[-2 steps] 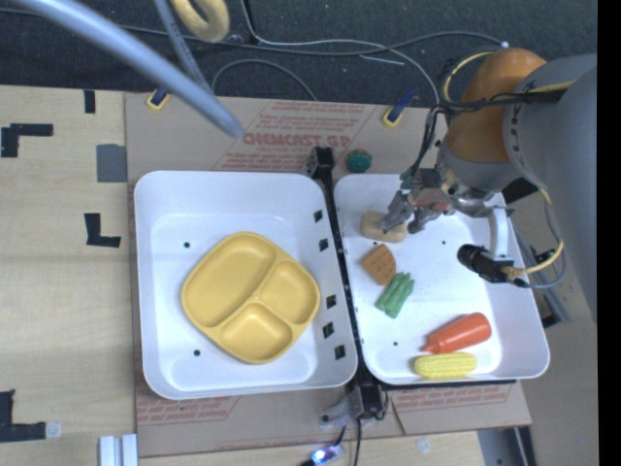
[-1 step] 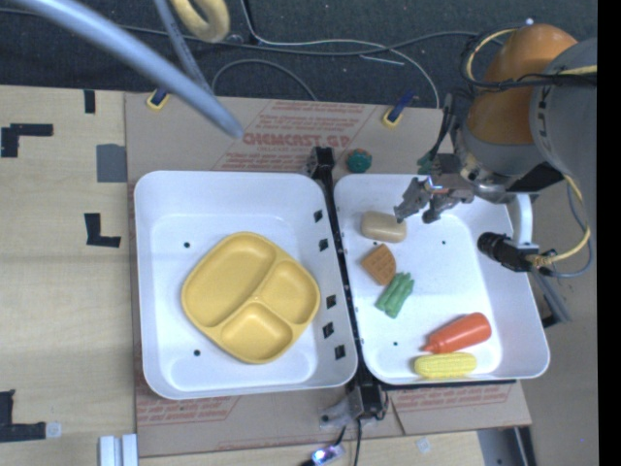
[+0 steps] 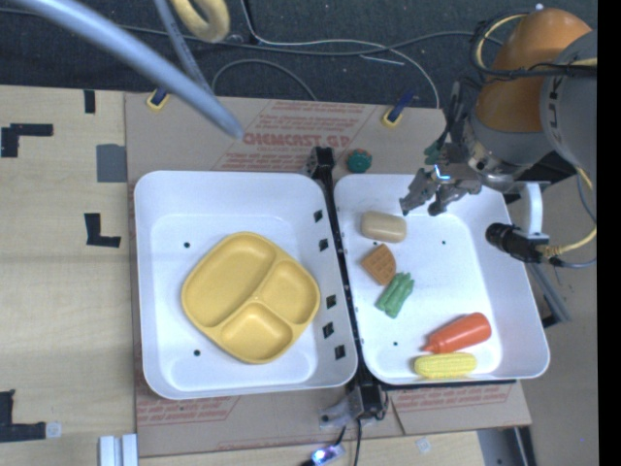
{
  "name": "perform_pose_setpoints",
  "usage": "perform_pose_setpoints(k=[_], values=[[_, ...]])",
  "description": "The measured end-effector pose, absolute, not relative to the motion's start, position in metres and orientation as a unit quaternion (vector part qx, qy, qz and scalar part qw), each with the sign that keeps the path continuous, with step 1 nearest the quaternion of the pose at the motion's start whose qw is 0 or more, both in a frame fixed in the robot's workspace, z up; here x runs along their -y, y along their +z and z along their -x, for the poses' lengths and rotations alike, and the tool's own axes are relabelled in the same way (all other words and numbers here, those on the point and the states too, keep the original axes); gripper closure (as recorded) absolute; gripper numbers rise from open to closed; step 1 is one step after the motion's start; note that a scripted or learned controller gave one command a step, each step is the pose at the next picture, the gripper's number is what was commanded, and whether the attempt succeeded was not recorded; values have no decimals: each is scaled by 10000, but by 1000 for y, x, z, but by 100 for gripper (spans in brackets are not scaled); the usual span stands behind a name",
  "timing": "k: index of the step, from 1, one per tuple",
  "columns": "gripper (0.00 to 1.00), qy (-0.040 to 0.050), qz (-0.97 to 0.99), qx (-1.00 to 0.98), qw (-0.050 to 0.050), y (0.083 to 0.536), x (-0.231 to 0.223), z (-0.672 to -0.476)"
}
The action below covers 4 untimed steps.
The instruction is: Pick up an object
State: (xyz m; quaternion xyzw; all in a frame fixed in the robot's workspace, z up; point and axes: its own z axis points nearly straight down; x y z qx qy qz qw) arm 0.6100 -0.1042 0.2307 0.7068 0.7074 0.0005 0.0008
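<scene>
On your left, the left bin holds one yellow plate with three compartments; it lies flat near the middle of the bin. Behind the wall where both bins meet, a small green thing sits on the cardboard of the counter.

In the right bin you see five things. A beige bun lies near the back left corner. Just in front of it is a brown waffle piece, and a green vegetable touches it or almost touches it. Near the front edge lie a carrot and, just beside it, a corn cob.

The gripper hangs over the back part of the right bin, to the right of the bun and apart from it. Its fingers are spread and hold nothing.
</scene>
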Motion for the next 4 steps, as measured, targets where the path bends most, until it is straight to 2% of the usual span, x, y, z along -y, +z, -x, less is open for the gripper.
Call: perform_pose_setpoints(k=[1, 3, 4], values=[[100, 2, -7049, -7093, -12, 239, 51, -594], [100, -10, -7050, -7092, -16, 218, -42, -562], [100, -4, -7048, -7094, -16, 228, -87, -543]])
